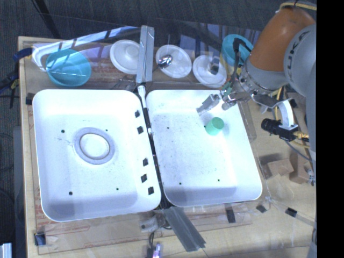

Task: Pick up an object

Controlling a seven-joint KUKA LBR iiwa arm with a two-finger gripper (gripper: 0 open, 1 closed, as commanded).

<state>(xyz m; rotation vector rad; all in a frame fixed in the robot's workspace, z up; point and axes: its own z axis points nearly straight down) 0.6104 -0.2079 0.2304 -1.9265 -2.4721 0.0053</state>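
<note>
Down at the bottom edge of the bench, closest to my camera, a grey metal bracket (185,233) sticks out from under the seam where the two bins meet. Above it on my left sits the left bin (54,198), holding a pale ring (94,145) that lies flat near its middle. A row of small black clips (144,160) runs down the divider between the bins.

On my screen the right bin (242,187) holds the one thing worth grabbing — a small green object (215,126), resting on the bin floor in the upper right part, near the far wall. It looks like a short round piece seen nearly end-on; I can't make out a long axis or say which way it points.

From the right, the arm (279,42) reaches in, its orange band sitting over the bin's far right corner. Its gripper (211,104) hangs just above and slightly left of the green object, close to it but apart as far as I can judge. The fingers are a grey blur from here — I cannot tell whether they are spread or pressed together, and I see nothing between them.

Behind the bins I see a blue bowl (69,69), a white dish (126,56), two more white dishes (173,62), and a teal cup (235,47) partly hidden by the arm.
</note>
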